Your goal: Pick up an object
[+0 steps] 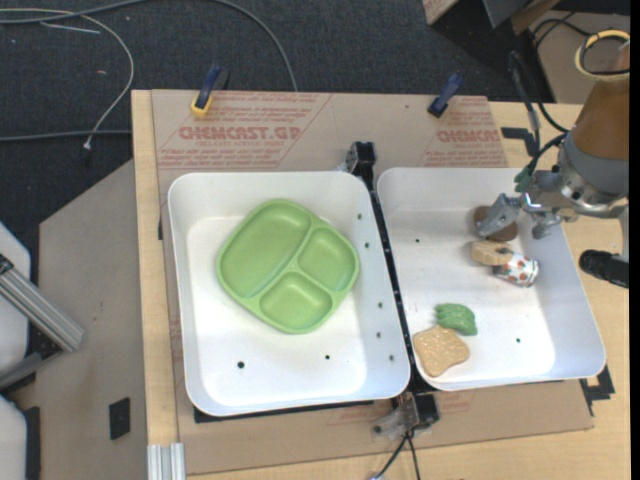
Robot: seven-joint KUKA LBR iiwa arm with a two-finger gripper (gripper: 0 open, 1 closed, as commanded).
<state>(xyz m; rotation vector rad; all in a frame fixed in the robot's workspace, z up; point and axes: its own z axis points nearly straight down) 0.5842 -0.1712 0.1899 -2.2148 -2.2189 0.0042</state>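
While the arm reaches in from the right, two white bins sit side by side on the bench.

Left bin [200, 368]: holds one green divided tray [288, 265] near its centre, with bare floor on all sides, widest along the near and left walls. Right bin [570, 348]: objects group in its middle and near-left area; the far-left corner and the near-right floor are open. Arm [600, 133]: enters over the right bin's far-right rim. Gripper [522, 213]: fingers spread apart, nothing seen between them, a brown object [497, 228] just beside. Tan piece [441, 351]: lies near the front wall. Green piece [456, 317]: just behind it. Small patterned object [518, 268]: beside a beige piece [489, 253], below the gripper.
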